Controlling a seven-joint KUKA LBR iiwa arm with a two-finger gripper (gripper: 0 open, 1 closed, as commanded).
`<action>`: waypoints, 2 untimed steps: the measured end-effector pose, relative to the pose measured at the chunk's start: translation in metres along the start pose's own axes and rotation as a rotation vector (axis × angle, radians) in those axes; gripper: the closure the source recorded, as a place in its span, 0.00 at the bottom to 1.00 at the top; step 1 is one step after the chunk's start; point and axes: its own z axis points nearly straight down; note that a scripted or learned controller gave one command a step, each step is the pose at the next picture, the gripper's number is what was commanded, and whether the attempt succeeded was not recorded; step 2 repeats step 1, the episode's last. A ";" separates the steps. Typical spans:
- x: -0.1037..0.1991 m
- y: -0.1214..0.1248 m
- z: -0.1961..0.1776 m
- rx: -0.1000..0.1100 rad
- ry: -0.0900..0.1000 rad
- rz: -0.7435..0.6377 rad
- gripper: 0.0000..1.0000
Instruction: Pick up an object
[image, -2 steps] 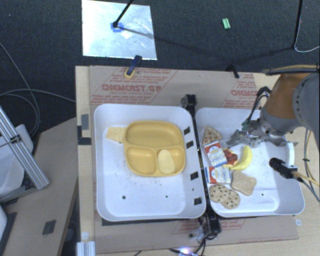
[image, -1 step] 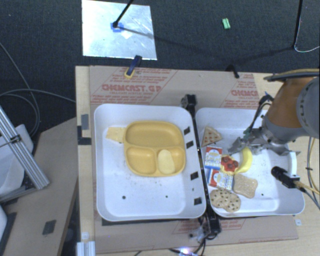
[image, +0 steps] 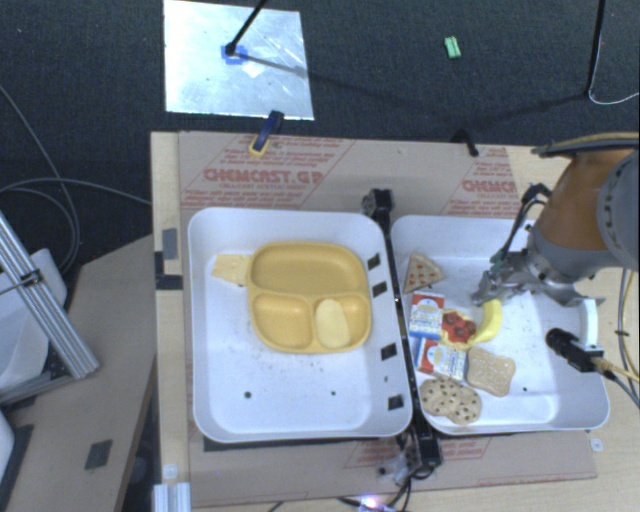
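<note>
Gripper (image: 487, 291) low in right bin (image: 575, 400) — jaw state cannot tell. Banana (image: 489, 322) touching or just under tip, toward camera side; long axis curves down-left toward red carton (image: 427, 316). Nothing seen clamped.

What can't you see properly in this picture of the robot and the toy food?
- Gripper: camera view, too small and dark above the banana to tell its grip.
- Printed cards: lettering too small to read.
- Cheese slice: one edge hidden under the yellow plate.
- Arm: cut off by the picture's right edge.
</note>
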 end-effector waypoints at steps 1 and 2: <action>0.072 0.071 -0.015 -0.004 0.004 -0.011 1.00; 0.072 0.071 -0.015 -0.004 0.004 -0.011 1.00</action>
